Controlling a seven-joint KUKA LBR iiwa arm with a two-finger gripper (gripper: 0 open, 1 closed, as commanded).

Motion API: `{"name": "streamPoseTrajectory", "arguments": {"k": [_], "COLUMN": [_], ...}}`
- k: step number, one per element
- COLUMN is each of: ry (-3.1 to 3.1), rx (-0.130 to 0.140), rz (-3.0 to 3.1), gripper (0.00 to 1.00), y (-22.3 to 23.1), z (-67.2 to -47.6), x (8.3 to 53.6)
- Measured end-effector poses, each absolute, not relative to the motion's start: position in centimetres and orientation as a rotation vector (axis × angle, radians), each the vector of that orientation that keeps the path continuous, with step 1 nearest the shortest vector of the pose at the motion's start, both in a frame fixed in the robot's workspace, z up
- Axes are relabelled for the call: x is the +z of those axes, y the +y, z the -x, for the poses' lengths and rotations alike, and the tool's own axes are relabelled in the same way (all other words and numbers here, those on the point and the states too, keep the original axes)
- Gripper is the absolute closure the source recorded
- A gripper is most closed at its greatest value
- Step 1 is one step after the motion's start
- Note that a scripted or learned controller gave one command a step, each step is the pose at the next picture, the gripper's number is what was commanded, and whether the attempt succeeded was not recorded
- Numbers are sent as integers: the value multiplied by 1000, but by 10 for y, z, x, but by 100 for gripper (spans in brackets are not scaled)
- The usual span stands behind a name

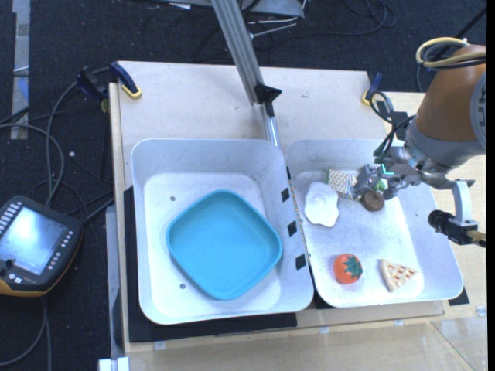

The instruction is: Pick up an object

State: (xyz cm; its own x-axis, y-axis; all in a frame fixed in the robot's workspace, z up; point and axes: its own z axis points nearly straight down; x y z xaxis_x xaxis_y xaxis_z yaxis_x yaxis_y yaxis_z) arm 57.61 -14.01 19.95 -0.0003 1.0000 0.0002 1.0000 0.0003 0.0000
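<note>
The right bin [433, 230] holds a white lumpy object [322, 205], a green-and-white patterned piece [339, 181], a small brown round object [373, 201], a red tomato-like toy [348, 268] and a tan pizza-slice toy [397, 274]. My gripper [370, 184] hangs low over the bin's upper middle, between the patterned piece and the brown object and just above the latter. Whether anything sits between the fingers cannot be made out.
The left bin [155, 161] carries a blue square plate [223, 243]. A slanted metal pole [244, 45] crosses above the bins' shared wall. The arm's orange band [456, 83] and grey wrist stand over the right bin's far right side. A pendant [31, 242] lies on the floor at left.
</note>
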Motion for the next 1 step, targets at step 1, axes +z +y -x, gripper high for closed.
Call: {"name": "streamPoseTrajectory", "arguments": {"k": [1], "ry": [-2222], "rx": [0], "rz": [2221], "gripper": [0], "y": [-140], "z": [-576], "x": [199]}}
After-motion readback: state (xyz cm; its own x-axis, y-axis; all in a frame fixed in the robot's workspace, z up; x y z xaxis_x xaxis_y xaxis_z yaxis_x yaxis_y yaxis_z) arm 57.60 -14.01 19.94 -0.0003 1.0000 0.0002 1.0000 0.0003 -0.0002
